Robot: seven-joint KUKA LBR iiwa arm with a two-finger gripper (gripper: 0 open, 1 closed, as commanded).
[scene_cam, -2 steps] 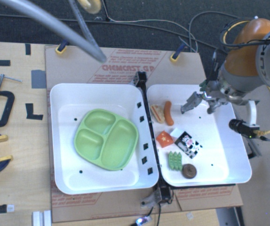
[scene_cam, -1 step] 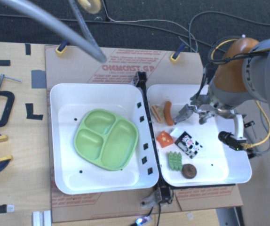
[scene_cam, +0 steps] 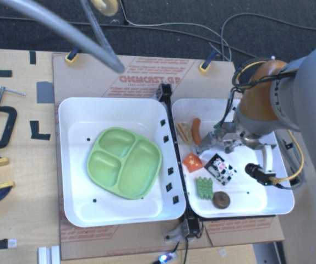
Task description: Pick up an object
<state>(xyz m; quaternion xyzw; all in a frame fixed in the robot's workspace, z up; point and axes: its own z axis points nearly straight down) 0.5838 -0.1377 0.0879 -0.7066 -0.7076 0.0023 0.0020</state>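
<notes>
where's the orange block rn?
In the camera view, the orange block lies in the right bin, near its left wall, just below the hot dog and above the green block.

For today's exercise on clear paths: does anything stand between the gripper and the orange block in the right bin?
Nothing visible does. The gripper hangs just above and right of the orange block; the black-and-white toy lies beside the block, off that line.

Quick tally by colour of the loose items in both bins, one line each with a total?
Green: 2, the divided plate in the left bin and the small green block.
Orange or red: 2, the sausage piece and the orange cube.
Black and white: 1, the spotted toy.
Brown: 1, the round piece.
Total: 6
</notes>
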